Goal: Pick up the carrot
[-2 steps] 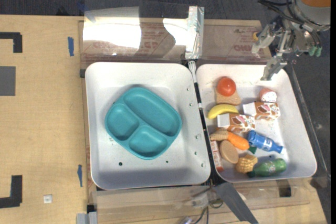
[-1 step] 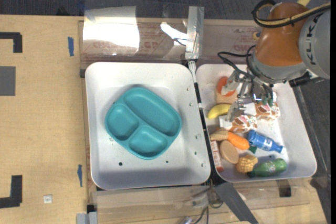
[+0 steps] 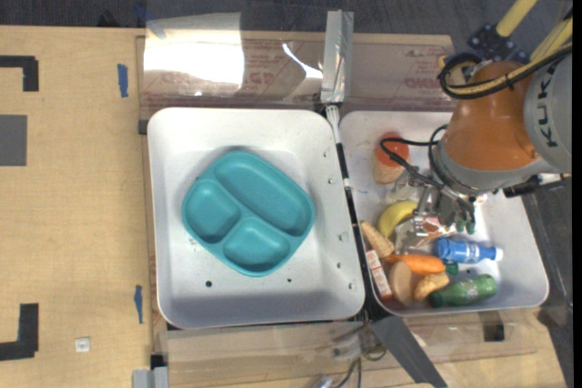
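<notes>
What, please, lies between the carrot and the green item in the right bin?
In the camera view, a tan bread-like piece lies between the carrot and the green item.

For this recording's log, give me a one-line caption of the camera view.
KUKA arm's gripper hovers in the right bin above the carrot, beside a blue bottle; teal plate in left bin.

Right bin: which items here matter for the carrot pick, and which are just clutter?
Job:
carrot, lying in the right bin
gripper, above the pile

Lying about:
banana
blue bottle
green item
red-topped item
teal divided plate in the left bin
</notes>
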Robot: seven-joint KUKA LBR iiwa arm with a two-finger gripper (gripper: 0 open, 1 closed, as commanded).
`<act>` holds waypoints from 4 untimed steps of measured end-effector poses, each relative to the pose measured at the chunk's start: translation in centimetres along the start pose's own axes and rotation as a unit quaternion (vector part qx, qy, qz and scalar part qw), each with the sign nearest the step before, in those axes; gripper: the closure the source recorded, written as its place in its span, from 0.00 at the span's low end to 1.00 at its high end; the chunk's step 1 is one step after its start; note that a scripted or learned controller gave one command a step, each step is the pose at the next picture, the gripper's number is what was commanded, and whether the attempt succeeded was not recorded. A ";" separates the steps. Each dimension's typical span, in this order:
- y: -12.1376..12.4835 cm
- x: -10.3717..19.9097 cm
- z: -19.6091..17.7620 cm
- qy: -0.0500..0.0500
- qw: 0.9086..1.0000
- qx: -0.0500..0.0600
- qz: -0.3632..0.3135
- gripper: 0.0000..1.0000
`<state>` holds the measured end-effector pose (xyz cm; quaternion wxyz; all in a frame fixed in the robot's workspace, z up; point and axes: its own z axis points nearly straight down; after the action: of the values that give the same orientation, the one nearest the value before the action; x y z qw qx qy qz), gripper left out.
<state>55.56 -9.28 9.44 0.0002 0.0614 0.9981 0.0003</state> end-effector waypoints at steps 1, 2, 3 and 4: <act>4.0 2.5 -9.3 -0.004 0.986 -0.001 0.166 0.00; 5.3 8.2 -9.0 0.000 0.983 0.000 0.182 0.00; 4.2 8.1 -9.0 -0.002 0.967 0.000 0.255 0.00; -0.9 7.6 -7.5 0.001 0.979 0.000 0.205 0.00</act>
<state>47.95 -9.22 16.95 -0.0008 0.2644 0.9644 -0.0001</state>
